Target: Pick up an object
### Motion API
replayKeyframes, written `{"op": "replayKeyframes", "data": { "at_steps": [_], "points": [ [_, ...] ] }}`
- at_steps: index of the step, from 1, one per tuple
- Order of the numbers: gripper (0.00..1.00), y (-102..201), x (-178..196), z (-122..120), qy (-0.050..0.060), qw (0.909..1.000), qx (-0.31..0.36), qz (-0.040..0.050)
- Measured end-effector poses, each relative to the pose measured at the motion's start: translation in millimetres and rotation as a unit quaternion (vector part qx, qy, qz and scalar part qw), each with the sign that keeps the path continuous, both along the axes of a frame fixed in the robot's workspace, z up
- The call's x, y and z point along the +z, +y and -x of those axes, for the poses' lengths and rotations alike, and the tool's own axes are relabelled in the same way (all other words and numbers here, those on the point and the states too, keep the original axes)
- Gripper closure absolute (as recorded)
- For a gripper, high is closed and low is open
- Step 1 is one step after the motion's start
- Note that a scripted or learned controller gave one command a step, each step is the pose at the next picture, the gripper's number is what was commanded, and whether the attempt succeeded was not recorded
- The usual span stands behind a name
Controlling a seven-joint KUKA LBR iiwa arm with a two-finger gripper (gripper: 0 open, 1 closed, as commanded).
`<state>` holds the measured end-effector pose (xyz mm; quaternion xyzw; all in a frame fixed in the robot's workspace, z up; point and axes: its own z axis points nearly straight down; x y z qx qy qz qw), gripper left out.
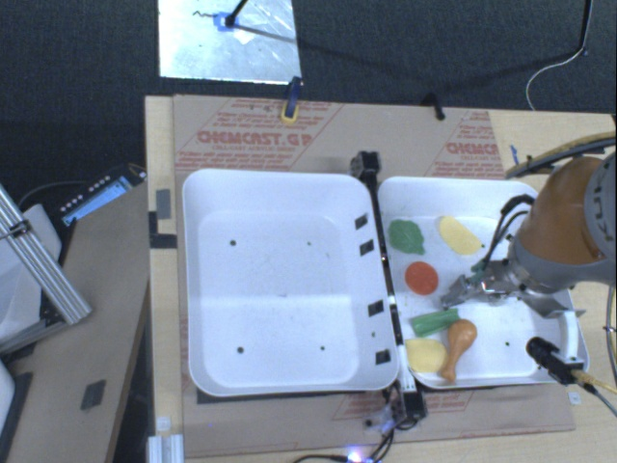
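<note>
Several toy foods lie in the right bin (482, 193): a green leafy piece (406, 235), a yellow oblong piece (459, 235), a red round piece (420, 278), a green stick (435, 321), an orange-brown drumstick (458, 343) and a yellow lump (424, 355). My gripper (463, 290) reaches in from the right, low over the bin's middle. Its tip sits just right of the red piece and above the green stick. I see nothing between its fingers.
The left bin (280, 278) sits beside the right one, with a black-clipped divider (381, 268) between them. A cardboard sheet (386, 128) lies under both bins. A shiny metal plate (227, 25) rests beyond the bench, and grey equipment (39, 268) stands at left.
</note>
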<state>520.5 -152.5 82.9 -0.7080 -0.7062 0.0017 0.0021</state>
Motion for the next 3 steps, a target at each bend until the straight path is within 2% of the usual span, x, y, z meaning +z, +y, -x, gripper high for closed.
{"op": "replayKeyframes", "data": {
  "at_steps": [1,2,3],
  "points": [
    [0.0,71,1,35,-0.001,1.0,0.005,-0.0019],
    [1.0,66,12,33,-0.004,1.0,0.003,0.0002],
    [1.0,182,107,-41,-0.01,0.9999,0.01,-0.0028]
  ]
}}
